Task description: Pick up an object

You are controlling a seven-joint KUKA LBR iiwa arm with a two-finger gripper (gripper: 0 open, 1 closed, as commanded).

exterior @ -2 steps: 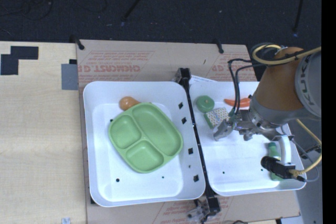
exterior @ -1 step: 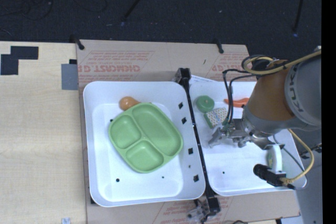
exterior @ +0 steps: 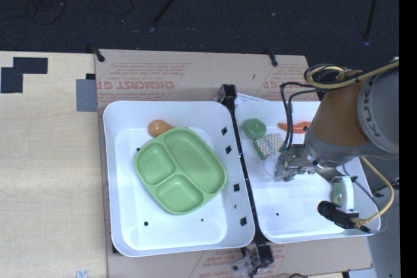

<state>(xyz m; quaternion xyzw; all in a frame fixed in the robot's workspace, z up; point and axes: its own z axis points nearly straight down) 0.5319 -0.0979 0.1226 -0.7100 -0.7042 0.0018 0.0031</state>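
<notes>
We see the gripper (exterior: 285, 168) low in the right bin (exterior: 306, 224), beside a green lid (exterior: 255, 128). We cannot tell its state. A green tray (exterior: 180, 169) lies in the left bin (exterior: 130, 231).

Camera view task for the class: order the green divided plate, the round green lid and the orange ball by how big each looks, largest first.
1. green divided plate
2. round green lid
3. orange ball, though the plate hides part of it, so lid versus ball is unsure.

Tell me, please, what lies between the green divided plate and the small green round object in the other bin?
In the camera view, between the green divided plate and the small green round object lie the two bins' adjoining white walls with a black divider strip.
</notes>
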